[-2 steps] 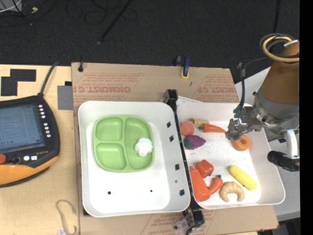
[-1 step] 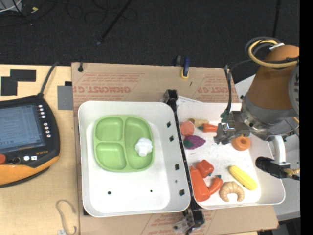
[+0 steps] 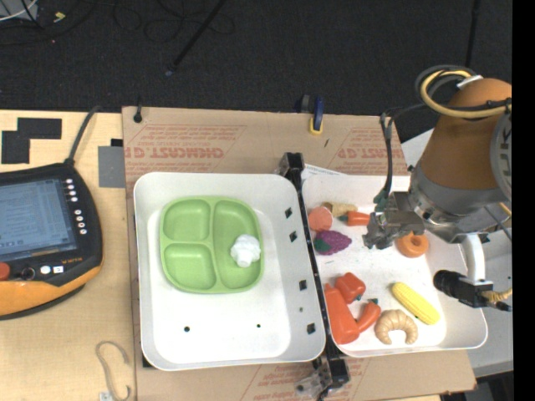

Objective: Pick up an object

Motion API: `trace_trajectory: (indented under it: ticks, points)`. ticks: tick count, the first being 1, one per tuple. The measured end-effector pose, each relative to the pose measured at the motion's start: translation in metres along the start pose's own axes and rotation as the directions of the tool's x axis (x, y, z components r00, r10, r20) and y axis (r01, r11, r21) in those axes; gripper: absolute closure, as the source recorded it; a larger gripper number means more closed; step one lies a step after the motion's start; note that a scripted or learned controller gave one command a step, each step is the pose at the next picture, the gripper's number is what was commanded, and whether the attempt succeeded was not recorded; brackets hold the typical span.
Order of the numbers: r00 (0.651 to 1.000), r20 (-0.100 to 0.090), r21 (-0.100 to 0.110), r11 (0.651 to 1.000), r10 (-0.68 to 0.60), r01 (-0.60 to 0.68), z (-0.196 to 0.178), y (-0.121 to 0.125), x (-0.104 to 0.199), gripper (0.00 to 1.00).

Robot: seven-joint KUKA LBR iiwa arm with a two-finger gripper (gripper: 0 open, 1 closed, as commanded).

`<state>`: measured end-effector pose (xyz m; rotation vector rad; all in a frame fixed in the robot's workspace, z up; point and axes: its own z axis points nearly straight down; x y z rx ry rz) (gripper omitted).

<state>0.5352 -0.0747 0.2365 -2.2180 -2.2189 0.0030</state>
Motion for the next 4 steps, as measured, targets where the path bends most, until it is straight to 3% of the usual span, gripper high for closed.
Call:
trace_trajectory:
  ticks: [2,3,4]
  points:
    - [1.000,0.001,0.001,1.000,0.000,0.000,0.019,-0.003,-0.005,1.00]
    - [1.000,0.001,-0.003,1.000,0.000,0.000,0.000,-0.004,0.004,1.00]
    - [1.000,0.001,0.000,1.000,0.001,-0.001,0.014,-0.011,-0.005,1.00]
